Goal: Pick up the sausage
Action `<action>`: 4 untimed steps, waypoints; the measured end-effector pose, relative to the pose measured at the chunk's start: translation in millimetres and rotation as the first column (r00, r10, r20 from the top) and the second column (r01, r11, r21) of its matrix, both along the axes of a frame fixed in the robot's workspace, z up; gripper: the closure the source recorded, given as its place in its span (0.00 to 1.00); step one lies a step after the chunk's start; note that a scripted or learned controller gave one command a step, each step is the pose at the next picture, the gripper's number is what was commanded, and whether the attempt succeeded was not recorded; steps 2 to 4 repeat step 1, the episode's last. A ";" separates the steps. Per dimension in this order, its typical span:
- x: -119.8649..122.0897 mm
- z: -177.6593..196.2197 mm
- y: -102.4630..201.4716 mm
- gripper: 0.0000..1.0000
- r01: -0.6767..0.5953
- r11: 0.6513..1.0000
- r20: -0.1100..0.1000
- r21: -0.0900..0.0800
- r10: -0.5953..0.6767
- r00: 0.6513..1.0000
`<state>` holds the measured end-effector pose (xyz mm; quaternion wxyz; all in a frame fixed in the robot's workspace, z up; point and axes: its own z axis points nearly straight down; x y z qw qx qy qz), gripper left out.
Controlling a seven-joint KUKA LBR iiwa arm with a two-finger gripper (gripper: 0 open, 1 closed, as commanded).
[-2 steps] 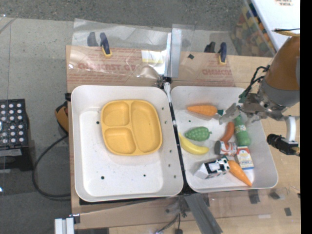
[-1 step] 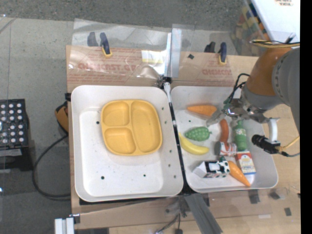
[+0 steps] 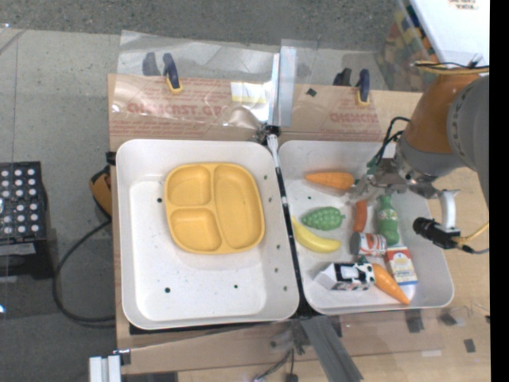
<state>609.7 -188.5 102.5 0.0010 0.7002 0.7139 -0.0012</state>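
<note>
Just below the gripper [image 3: 367, 188], whose state I couldn't tell, the sausage [image 3: 360, 215] lay upright in the right bin [image 3: 429, 297] beside a green bottle [image 3: 387, 220], likely light, smooth, rigid plastic, best pinched across its narrow middle.

**Colours across the two bins**

The shallow white left bin [image 3: 143, 285] carries dark specks and holds a plain yellow three-compartment plastic plate [image 3: 215, 207]. In the white right bin [image 3: 433, 293] lie an orange carrot [image 3: 330, 181], a bumpy green vegetable [image 3: 323, 218], a yellow banana [image 3: 315, 239], a small reddish-orange sausage [image 3: 360, 215], a green bottle [image 3: 387, 220] and a black-and-white carton [image 3: 347, 275]. The arm's band [image 3: 437, 110] is orange.
</note>
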 end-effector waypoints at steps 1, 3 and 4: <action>-32.4 88.9 68.9 1.00 0.069 0.998 0.000 0.002 -0.069 0.998; -32.4 88.9 68.9 1.00 0.069 0.998 0.000 0.002 -0.069 0.998; -32.4 88.9 68.9 1.00 0.069 0.998 0.000 0.002 -0.069 0.998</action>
